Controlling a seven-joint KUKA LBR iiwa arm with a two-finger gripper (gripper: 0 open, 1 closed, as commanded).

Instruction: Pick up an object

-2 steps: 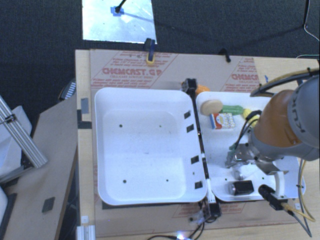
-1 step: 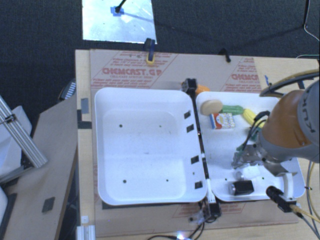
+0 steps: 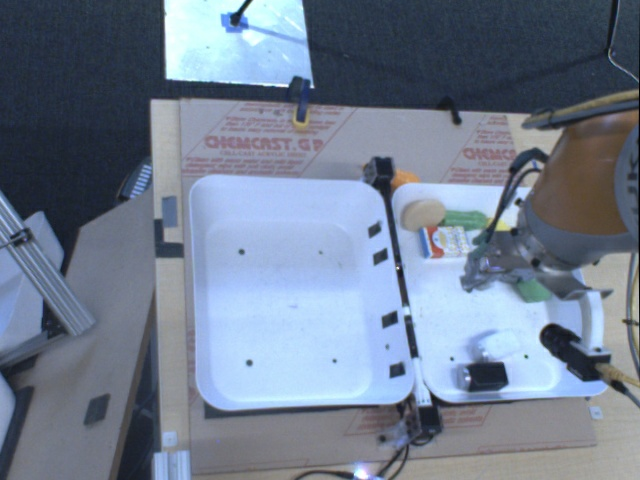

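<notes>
A: Nearest the camera, at the right bin's front edge, lies a small black block, with a white lump just behind it. Either could be the pick.

B: What's under the gripper?

A: It hangs low over the middle of the right bin, beside a small printed box. I cannot tell whether it is open or closed; nothing visibly sits in it.

B: How would the box handle?

A: Light and stiff, I'd judge, likely cardboard. Take it across its short sides; it lies flat, so it may skid on the smooth bin floor.

B: And around it?

A: A tan round piece touches its far corner, a green item lies just behind, and another green thing shows under the wrist. An orange ball sits at the bin's far rim. The left bin stands alongside, both on the table.

B: Risk?

A: Crowding: neighbours could get nudged.
</notes>
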